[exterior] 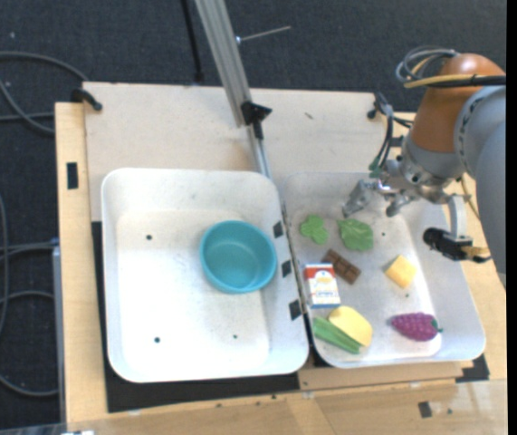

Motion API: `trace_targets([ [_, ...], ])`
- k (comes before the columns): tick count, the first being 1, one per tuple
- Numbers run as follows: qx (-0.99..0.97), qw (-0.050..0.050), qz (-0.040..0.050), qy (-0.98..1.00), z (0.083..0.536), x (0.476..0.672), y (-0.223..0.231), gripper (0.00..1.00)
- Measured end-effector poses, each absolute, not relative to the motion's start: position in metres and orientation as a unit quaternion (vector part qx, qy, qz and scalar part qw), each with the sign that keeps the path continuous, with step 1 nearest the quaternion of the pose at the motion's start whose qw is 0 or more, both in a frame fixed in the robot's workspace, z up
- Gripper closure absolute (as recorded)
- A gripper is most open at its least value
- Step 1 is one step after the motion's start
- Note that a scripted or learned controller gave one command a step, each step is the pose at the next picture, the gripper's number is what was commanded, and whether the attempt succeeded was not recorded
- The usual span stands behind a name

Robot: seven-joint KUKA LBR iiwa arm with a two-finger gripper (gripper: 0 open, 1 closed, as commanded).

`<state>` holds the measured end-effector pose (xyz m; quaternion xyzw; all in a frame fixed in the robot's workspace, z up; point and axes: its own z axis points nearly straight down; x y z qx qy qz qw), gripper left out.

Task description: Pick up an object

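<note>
Green toy leaf [357,235] sits just below the gripper [373,203], whose 2 fingers hang spread and empty; crowded neighbours risk a missed grasp

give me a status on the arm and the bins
Gripper open, holding nothing, above right bin's far end. Nearest: green leafy toy, untouched. Blue round bowl alone in left bin.

teal-blue round plastic bowl [238,256] in white shallow left bin [149,333]. in white shallow right bin [462,329]: two green leafy pieces [314,229] [357,235], dark brown chocolate-like bar [342,266], small red, white and blue box [322,285], yellow wedge [401,271], purple grape bunch [415,326], yellow and green corn cob [345,328]. grey arm with orange band [448,107]. pale tan bench [167,125].
</note>
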<state>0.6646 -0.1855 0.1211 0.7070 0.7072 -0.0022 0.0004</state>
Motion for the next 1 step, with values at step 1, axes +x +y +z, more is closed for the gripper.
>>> trace_targets([
  [1, 0.707, 0.004, -0.0005, 0.708, 0.1360, 0.6665, -0.1865, 1.00],
])
